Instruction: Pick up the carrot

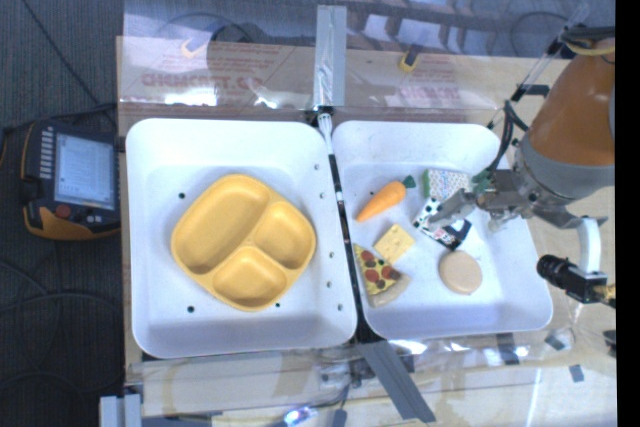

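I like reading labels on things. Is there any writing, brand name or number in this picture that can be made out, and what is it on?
Cardboard sheet behind the bins: a line of reddish print, too blurred to read.
Handheld controller left of the left bin: its lit screen shows content too small to read.
Card with dark spots by the end effector: a pattern, no legible text.
Nothing else bears writing.

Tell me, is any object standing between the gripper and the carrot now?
Nothing visible blocks the way. The gripper hovers in the right bin, just right of the carrot, with bare bin floor between them. The cheese wedge lies below that path.
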`<action>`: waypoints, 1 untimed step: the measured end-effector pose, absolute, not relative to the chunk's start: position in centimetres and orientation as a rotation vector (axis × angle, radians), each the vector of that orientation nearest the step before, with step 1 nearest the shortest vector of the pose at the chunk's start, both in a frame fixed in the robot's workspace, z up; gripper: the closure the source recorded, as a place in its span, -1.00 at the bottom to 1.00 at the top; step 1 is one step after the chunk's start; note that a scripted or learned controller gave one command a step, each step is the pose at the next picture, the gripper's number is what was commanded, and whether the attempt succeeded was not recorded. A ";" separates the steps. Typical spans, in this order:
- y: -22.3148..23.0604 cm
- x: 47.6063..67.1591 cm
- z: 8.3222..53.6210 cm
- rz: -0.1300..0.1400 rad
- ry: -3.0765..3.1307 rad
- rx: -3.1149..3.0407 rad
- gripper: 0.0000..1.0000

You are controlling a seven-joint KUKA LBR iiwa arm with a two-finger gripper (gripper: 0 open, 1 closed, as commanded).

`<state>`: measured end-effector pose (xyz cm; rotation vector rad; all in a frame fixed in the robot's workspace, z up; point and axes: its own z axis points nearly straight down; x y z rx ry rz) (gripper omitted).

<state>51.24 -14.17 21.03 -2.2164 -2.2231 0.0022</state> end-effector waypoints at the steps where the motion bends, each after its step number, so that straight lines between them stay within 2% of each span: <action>1: -9.7 56.4 14.1 0.002 -2.507 -1.889 -1.00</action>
